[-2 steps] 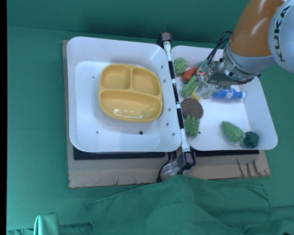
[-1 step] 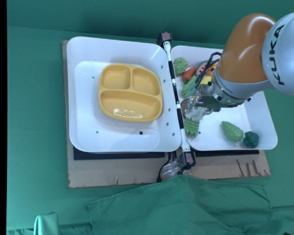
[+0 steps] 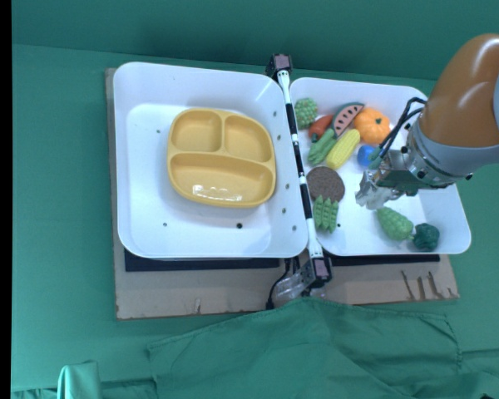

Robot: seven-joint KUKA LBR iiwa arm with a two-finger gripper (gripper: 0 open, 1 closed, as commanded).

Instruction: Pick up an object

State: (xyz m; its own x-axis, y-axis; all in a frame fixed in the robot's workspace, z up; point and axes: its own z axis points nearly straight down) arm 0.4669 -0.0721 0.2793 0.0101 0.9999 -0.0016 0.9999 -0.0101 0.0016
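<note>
In right bin (image 3: 449,223), end effector (image 3: 371,196) (grip state unclear) w/ blue ball (image 3: 366,154), orange (image 3: 372,125) close by, green toy (image 3: 394,223) beside.

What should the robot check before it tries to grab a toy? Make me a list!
1. Claw over the right bin, where the toys are: ok.
2. Toy straight under the claw: cannot tell.
3. Claw open enough to grab: cannot tell.
4. Nearest toys, the green bumpy one and the blue ball, not buried under others: ok.
5. Yellow plate in the left bin, out of the way: ok.
</note>
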